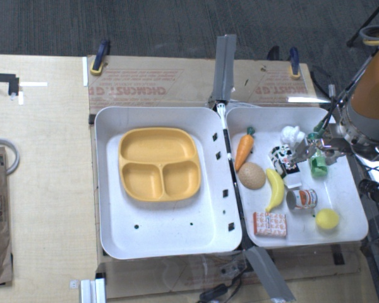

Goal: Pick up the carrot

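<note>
A: Where is the carrot (243, 150)?

B: In the right bin (357, 188), up against its left wall, lying tilted with the green tip pointing to the far side. Its lower end sits just beside a brown egg-like ball (252, 176), and a banana (275, 190) lies near, to the right of that.

A: And the pincer (311, 149)?

B: It hangs over the far right part of the same bin, close to a green block (318, 164) and a black-and-white toy (283, 158), well apart from the carrot. Whether it is spread or pressed together, I cannot tell; the tip is too cluttered to read.

A: So which step is this?

B: The approach, I judge. Nothing looks grasped. The next move calls for travel leftward across the bin, then a descent lined up across the carrot's narrow width, clear of the wall and the ball.

A: And the left bin (107, 188)?

B: It carries a yellow divided plate (159, 163), no part of this task.
</note>
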`<state>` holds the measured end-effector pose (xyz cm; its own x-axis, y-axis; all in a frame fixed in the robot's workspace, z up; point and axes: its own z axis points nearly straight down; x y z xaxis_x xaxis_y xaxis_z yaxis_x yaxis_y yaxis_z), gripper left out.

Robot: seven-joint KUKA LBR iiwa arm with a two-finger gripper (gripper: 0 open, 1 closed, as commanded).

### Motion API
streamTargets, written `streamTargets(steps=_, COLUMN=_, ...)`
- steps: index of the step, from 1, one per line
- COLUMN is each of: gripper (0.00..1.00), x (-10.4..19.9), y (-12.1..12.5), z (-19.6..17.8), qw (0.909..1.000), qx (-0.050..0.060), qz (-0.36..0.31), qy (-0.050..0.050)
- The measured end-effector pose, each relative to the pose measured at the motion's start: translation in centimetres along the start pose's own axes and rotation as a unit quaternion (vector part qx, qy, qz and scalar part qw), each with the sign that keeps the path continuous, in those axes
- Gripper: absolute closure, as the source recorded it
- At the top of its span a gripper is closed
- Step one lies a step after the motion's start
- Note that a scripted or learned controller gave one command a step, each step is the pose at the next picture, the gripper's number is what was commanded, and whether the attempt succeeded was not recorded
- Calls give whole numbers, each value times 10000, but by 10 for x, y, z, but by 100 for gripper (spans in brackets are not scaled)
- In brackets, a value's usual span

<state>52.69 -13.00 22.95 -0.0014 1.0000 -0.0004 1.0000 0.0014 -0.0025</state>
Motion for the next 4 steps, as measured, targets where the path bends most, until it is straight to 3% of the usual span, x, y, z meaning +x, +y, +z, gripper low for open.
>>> streamTargets(steps=1, gripper=0, x=98, y=6, z=39, qw=9976, qx=6, qz=-691, qy=0)
streamTargets(steps=2, gripper=0, x=59, y=34, z=39, qw=9967, qx=0, qz=-811, qy=-2)
streamTargets(steps=3, gripper=0, x=125, y=29, z=39, qw=9942, qx=3, qz=-1080, qy=-1)
streamTargets(steps=4, gripper=0, x=61, y=63, z=10, qw=9979, qx=-11, qz=-655, qy=-10)
